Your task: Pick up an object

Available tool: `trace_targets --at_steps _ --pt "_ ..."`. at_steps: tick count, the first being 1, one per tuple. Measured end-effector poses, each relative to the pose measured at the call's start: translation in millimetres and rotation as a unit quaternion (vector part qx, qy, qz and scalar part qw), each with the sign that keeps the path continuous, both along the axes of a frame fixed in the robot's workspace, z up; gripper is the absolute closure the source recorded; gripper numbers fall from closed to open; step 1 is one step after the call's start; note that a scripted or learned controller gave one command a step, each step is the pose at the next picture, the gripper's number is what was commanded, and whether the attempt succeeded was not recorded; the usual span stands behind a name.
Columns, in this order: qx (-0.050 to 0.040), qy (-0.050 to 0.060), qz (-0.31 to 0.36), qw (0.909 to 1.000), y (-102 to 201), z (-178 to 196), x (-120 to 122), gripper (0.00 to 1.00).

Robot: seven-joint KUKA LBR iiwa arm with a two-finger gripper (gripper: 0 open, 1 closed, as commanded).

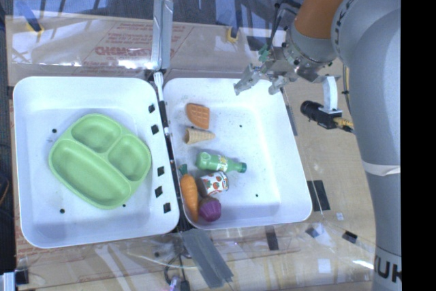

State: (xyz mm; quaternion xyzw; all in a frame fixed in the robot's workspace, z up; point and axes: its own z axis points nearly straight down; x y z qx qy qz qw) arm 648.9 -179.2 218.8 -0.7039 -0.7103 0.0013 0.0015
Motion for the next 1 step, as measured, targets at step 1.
trace_targets --at_steps 1 --pt "-0.0003 0.0 0.002 1.0 50.5 -107.2 -39.1 0.0"
